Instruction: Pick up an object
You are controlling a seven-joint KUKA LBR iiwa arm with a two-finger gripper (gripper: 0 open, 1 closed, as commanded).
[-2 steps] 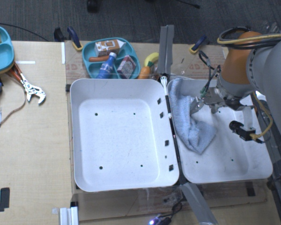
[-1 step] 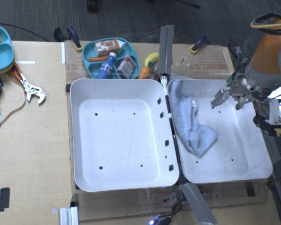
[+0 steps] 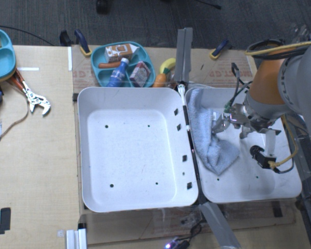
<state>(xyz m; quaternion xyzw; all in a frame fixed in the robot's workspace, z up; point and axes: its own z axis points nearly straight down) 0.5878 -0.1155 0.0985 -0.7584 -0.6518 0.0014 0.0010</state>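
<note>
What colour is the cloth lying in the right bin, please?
The cloth is light blue-grey, plain with no pattern, best seen in the camera view.

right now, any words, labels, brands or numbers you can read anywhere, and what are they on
None can be read.
Small box in the teal tray: printed face, too blurred to read.
Blue bottle in the same tray: label too small to read.
Dark packet beside it: print blurred.
Cardboard strip behind the left bin: faint reddish lettering, not legible.
Grey cloth in the right bin and the gripper show no markings.
</note>
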